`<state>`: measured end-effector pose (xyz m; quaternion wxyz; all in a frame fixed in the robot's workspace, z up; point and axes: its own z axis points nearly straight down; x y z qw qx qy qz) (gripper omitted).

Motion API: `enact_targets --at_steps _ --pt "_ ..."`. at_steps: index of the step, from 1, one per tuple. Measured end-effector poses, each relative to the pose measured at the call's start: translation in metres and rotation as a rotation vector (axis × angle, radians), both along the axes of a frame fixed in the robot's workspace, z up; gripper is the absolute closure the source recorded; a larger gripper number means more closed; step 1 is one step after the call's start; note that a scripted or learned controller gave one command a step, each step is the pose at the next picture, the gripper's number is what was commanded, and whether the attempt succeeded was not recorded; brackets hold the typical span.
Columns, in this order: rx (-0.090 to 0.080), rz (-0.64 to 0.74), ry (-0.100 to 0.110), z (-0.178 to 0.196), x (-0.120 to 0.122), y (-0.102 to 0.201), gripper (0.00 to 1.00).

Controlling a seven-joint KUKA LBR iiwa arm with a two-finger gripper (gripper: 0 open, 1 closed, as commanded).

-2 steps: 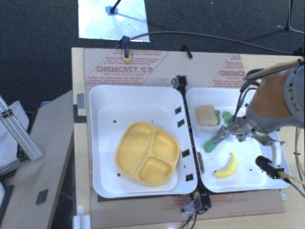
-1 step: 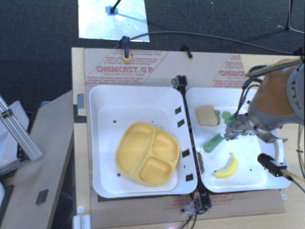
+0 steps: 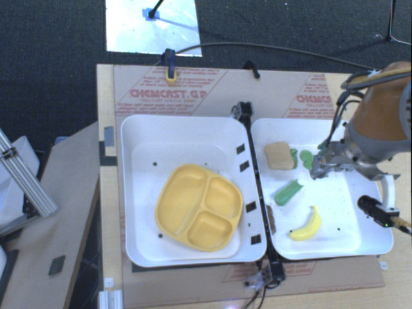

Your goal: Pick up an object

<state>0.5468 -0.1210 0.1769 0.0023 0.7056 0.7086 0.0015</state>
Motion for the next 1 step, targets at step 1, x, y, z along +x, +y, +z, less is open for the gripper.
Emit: enact_targets --at_steps 1 --pt "0.000 0.000 -0.002 0.0598 0.0094 0.0025 1.00"
